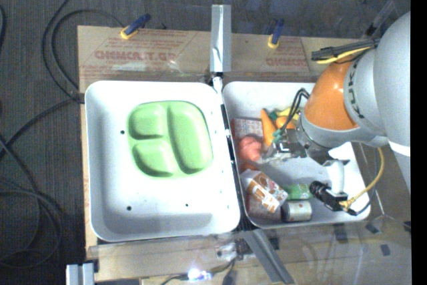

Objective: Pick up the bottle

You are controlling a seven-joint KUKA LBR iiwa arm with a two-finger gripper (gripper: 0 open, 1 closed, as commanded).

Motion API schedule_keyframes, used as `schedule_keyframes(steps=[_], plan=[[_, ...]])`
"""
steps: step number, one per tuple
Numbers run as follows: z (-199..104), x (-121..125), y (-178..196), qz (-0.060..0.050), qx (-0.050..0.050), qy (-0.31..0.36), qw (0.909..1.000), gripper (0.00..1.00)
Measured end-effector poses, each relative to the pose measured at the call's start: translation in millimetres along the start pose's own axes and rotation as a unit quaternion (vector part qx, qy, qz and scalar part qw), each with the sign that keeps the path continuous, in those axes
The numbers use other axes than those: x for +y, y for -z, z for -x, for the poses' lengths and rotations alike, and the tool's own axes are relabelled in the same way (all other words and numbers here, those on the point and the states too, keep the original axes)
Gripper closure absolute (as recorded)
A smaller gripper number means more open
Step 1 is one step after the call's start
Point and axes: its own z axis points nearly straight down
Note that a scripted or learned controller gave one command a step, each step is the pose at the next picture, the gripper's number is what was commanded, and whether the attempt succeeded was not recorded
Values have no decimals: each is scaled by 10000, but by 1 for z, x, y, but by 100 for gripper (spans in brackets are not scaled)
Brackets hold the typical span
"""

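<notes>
White bins, quantity two, sit side by side on a brown board [153,53]. Two blue-and-yellow clamps [135,25] hold the board's far edge.

Left bin [107,210]: one green plate [171,137] with three compartments, lying flat near the bin's centre.

Right bin [250,93]: one orange carrot [267,125], one pink round fruit [249,147], one printed snack packet [265,193] and one small green item [300,191], too small to identify. The bottle [297,211], one short grey cylinder, lies on its side against the near wall, just beside the snack packet.

The gripper [280,147] is low inside the right bin, just beside the pink fruit and the carrot and well apart from the bottle. Whether it is released or clenched cannot be told, because the wrist covers it.
</notes>
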Motion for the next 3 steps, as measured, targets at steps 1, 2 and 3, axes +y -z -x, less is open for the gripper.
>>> schedule_keyframes(steps=[1,2,3], plan=[[-12,19,0,-14,-3,343,9994,100],[-14,20,-1,0,-4,356,9994,0],[-13,20,8,-2,-4,351,9994,100]])
